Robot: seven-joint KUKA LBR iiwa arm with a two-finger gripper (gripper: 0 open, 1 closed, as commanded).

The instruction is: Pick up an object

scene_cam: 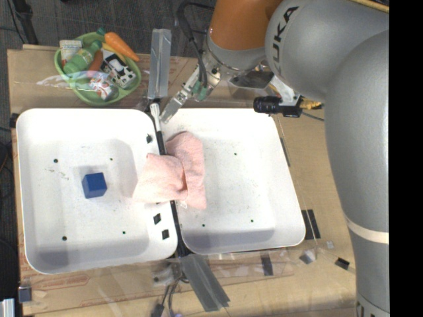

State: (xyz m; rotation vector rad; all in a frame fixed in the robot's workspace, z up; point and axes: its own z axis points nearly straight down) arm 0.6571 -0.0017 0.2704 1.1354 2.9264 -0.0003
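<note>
A pink cloth (173,172) lies crumpled across the divide between the two white bins — part of it rests on the floor of the right bin (264,230), part spills over the shared rims into the left bin (39,177). It is folded into soft lumps, the lower left lump sagging onto the left bin's floor. Well apart from it, toward the left bin's middle, sits a small blue cube (94,184), alone on the white floor.

Just above the cloth's upper edge hangs the gripper (169,109), angled down and to the left from the arm's wrist. Its tip is over the far rim where the two bins meet, near the cloth but not visibly touching it, and nothing shows between its fingers. Whether the jaws stand wide or narrow cannot be told at this angle. The grey arm (344,78) with its orange band (241,12) fills the upper right, reaching over the right bin's far edge.

Beyond the left bin, on the bench's far left corner, stands a green bowl (73,91) heaped with small items — an orange carrot-shaped toy (119,43) among them, with clear wrapping trailing out to the left.
</note>
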